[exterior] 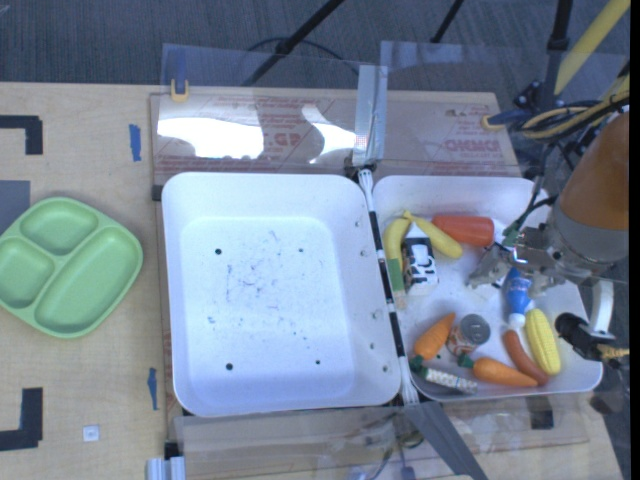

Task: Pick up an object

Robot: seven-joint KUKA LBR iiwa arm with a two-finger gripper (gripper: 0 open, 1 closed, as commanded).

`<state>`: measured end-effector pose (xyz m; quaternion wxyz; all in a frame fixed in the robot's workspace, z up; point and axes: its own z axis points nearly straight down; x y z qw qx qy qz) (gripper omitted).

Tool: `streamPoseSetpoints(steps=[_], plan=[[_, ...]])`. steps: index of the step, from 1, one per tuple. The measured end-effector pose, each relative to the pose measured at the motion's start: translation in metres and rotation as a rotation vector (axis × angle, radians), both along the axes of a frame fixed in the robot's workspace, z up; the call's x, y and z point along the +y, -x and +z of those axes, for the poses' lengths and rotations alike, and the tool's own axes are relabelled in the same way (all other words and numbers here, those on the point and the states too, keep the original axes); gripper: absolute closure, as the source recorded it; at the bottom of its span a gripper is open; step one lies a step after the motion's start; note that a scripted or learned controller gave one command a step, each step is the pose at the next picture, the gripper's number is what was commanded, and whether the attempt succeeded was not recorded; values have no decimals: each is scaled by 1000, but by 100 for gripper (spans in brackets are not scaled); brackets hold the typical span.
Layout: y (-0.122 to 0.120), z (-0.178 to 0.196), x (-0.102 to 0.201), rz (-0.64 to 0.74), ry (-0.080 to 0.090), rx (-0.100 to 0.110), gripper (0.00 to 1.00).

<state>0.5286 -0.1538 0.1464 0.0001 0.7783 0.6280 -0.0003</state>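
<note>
The right bin (452,184) holds several toy foods. A yellow banana (397,240) and a red-orange pepper (463,229) lie at its far side, with a black-and-white box (421,263) just below them. Nearer the front are an orange carrot (433,336), a small can (470,331), another carrot (503,372) and a yellow corn cob (543,340). My gripper (492,268) hangs low over the bin's middle right, beside a blue-and-white bottle (517,296) and right of the box. The grey wrist hides what lies directly under it.
The left bin (265,278) is a bare white tray with faint scuff marks. A green divided plate (65,265) sits on the wooden bench at far left. Clear plastic walls stand behind both bins, and cables and stands crowd the far right.
</note>
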Motion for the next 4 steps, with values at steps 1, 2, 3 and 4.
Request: streamPoseSetpoints(steps=[1, 2, 3, 4], plan=[[-44, -50, -30, 3, 1, -4, 0], [-44, -39, -30, 4, 3, -4, 100], [-98, -53, -10, -92, 0, -8, 100], [-84, 46, 33, -97, 0, 0, 100]])
